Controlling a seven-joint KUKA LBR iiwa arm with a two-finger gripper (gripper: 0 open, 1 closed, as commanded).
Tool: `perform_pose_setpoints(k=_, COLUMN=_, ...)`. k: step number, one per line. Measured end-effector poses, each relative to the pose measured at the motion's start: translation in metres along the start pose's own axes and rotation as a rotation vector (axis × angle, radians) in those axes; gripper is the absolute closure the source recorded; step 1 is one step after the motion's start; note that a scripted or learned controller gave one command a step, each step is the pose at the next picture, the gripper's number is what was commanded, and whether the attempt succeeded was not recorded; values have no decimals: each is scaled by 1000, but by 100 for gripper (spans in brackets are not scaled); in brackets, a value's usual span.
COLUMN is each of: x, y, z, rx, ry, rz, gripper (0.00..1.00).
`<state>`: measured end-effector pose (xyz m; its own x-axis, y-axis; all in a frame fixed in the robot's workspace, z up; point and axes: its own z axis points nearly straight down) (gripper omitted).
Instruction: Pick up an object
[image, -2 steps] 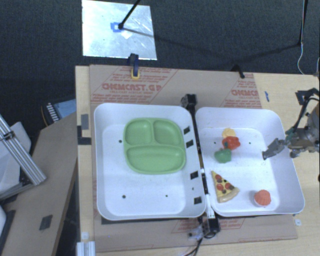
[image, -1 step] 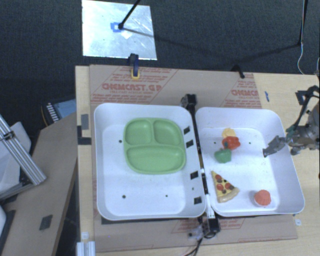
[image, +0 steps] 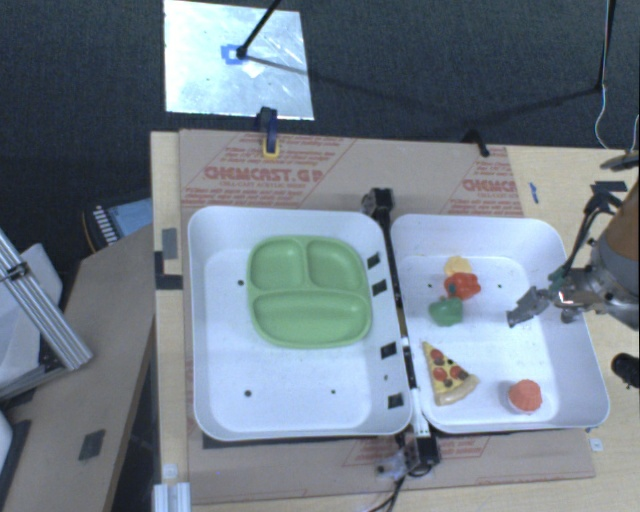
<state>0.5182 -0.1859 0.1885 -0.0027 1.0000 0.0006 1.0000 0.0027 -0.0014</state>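
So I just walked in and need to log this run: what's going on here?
A robot arm reaches in from the right, its gripper over the right bin, with nothing between its fingers. That bin holds a pizza slice, a green piece, a red piece, a yellow piece and a red round item. The left bin holds a green divided plate.

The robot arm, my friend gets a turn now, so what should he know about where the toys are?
Gripper: over the right bin, holding nothing visible.
Right bin holds: pizza slice, red-and-white piece, green piece, red piece and yellow piece bunched together.
Left bin holds a green divided plate.
Done: nothing picked up.
Left: grasp one toy; the green piece lies closest.
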Motion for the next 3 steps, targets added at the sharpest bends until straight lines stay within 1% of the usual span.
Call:
perform_pose_setpoints(k=1, x=-1, y=-10, z=56, rx=1, ry=1, rz=2, gripper=0)
perform_pose_setpoints(k=2, x=-1, y=-9, z=106, rx=0, ry=0, rz=2, gripper=0)
perform_pose_setpoints(k=3, x=-1, y=-8, z=93, rx=-5, ry=-2, rz=1, gripper=100)
